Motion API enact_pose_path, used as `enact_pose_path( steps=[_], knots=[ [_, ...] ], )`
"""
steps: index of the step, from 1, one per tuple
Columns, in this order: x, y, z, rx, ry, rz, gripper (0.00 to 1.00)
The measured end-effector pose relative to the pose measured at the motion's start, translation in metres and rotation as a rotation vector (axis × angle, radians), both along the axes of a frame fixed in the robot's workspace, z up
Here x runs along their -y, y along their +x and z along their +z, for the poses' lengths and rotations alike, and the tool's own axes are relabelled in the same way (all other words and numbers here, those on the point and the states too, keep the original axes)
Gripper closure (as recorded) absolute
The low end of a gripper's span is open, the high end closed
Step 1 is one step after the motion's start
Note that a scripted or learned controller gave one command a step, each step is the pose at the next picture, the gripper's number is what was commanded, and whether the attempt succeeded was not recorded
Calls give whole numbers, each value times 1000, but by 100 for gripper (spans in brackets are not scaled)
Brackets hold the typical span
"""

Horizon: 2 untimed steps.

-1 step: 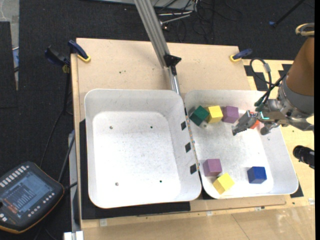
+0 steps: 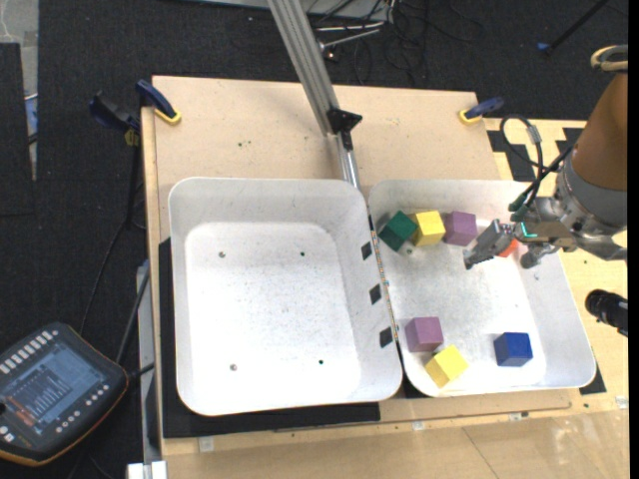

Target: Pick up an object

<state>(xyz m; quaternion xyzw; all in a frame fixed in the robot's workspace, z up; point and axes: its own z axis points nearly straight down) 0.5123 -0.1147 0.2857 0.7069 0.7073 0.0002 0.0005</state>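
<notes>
The grey two-finger gripper point(image 2: 491, 243) hovers over the right-hand white bin point(image 2: 559, 307) — can't tell its grip state — just beside the purple cube point(image 2: 460, 227), probably its target.

This is a robotics lab or test cell rather than any home or shop. A plywood bench point(image 2: 300, 128) is held by blue and yellow clamps point(image 2: 158, 103) at its upper corners and stands on a dark floor, where loose cables point(image 2: 399, 38) trail across the top of the frame. An aluminium strut point(image 2: 305, 53) slants down from top centre, and a robot teach pendant point(image 2: 50, 392) with a lit screen lies at lower left.
</notes>
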Motion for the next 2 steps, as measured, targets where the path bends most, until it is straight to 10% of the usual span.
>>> enact_pose_path(
  steps=[2],
  knots=[
    [-2,9,-118,-8,2,-2,0]
  ],
)
